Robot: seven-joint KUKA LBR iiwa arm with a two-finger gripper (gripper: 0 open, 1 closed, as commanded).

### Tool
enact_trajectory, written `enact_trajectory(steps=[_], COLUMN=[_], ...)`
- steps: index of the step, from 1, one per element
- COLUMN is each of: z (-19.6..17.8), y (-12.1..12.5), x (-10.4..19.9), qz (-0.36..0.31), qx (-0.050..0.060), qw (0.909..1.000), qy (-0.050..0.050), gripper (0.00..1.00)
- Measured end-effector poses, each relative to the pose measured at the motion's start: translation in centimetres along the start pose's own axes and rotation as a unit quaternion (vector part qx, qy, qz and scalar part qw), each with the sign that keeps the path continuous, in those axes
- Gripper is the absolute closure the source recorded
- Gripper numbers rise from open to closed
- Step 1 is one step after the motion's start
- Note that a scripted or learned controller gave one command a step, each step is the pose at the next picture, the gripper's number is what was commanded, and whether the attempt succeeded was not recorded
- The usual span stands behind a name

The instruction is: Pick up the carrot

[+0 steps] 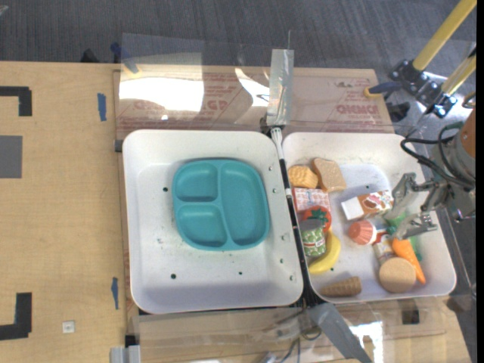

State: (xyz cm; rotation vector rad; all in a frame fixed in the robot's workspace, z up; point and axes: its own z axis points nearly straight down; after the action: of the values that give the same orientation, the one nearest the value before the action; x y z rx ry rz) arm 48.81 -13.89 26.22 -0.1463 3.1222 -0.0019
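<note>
Carrot (408,254) lay in the right bin (446,278), touching a round bun (398,275) | gripper (412,206) hung just above, fingers apart, holding nothing | risk: it grabbed the bun or pushed the carrot away

The gripper (408,216) hangs low over the right bin (446,278), near its right wall, fingers pointing down. Whether they are open or shut is unclear. Just below it lies the carrot (409,254), orange with a green top that reaches up to the fingertips; nothing shows it held. Beside the carrot's lower end sits a tan bun (396,275). Left of the gripper lie a red tomato (361,232) and a white carton (365,203); further left, a banana (328,257) and bread (328,174). Well to the left, the other bin (151,278) holds a teal tray (221,203).
</note>
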Motion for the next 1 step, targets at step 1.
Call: enact_trajectory(steps=[1], z=[-1.07], y=[0.06], x=[-0.25], qz=[0.001], qx=[0.0], qw=[1.0], qy=[-0.004], gripper=[1.0])
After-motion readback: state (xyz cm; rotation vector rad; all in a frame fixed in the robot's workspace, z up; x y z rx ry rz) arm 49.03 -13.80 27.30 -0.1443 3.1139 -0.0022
